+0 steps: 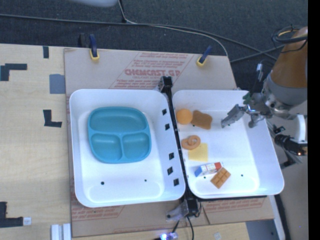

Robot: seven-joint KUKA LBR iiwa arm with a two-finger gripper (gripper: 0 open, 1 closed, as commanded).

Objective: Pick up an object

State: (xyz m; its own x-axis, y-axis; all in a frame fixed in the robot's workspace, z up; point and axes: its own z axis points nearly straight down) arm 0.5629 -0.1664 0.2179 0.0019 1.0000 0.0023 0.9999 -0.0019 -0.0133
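The right bin (252, 149) holds several small toy foods: an orange ball (184, 116), a brown toast piece (202, 119), a ringed donut (190, 143), a yellow cheese square (199, 153), a red, white and blue carton (208, 169) and a tan cracker (220, 178). My gripper (243, 117) hangs over the bin's upper right part, right of the toast and apart from it. Its two grey fingers (231, 117) are spread open with nothing between them.
The left bin (80, 149) bears a blue three-part plate (120, 134). A black divider with clips (170, 134) runs between the bins. Two yellow-and-blue clamps (93, 48) hold the cardboard at the back. Cables cross the dark floor behind.
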